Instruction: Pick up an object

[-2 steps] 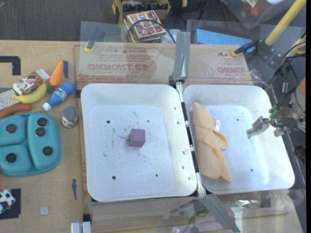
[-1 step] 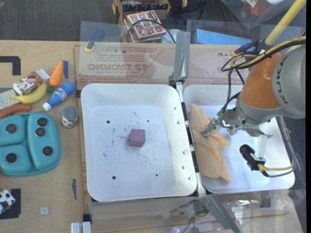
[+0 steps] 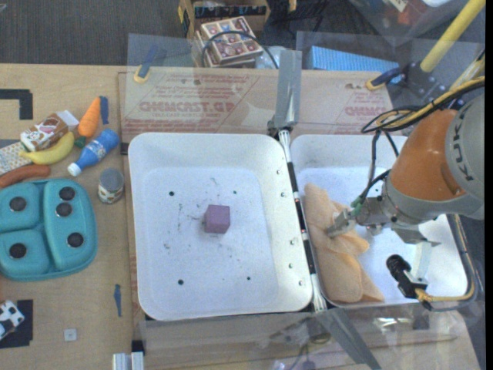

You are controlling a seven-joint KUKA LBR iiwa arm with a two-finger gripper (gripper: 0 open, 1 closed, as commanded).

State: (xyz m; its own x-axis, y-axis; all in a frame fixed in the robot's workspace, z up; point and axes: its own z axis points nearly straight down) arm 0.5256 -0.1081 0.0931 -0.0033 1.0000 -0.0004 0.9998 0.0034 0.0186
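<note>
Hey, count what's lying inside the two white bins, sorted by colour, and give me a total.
Purple: 1, the cube in the left bin.
Tan: 1, the cloth-like thing in the right bin.
Total: 2.

We see a pale wooden surface (image 3: pixel 69 91) under even, bright light, with black tape marks at its far left. Beyond its far edge lies dark grey floor (image 3: pixel 85 14), where an open cardboard box (image 3: pixel 223 6) stands. A clear plastic sheet (image 3: pixel 200 102) printed with red lettering covers the surface's far part.
</note>
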